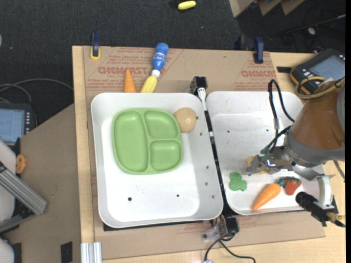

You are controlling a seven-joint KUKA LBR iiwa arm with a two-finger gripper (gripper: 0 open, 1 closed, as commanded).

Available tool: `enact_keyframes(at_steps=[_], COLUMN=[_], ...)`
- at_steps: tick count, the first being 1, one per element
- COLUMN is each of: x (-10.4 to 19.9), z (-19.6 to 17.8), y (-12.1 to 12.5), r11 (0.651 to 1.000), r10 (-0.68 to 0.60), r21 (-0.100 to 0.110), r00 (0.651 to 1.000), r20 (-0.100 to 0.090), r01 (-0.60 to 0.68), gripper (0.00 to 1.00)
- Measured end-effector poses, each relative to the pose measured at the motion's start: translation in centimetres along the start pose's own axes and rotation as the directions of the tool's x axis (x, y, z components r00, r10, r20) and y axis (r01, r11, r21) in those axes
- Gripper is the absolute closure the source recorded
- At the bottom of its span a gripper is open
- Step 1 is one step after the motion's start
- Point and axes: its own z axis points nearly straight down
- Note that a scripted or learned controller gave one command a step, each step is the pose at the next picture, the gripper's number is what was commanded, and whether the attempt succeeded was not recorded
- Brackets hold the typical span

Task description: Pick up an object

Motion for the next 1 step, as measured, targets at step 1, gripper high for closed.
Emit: enact_keyframes(at_steps=[1], x=[9.74], z=[-6.38], y=[7.12], r11=[1.000], r10=[-0.003], r21=[-0.014], r00=[1.000], r20=[0.005], r01=[0.003], gripper=[1.00])
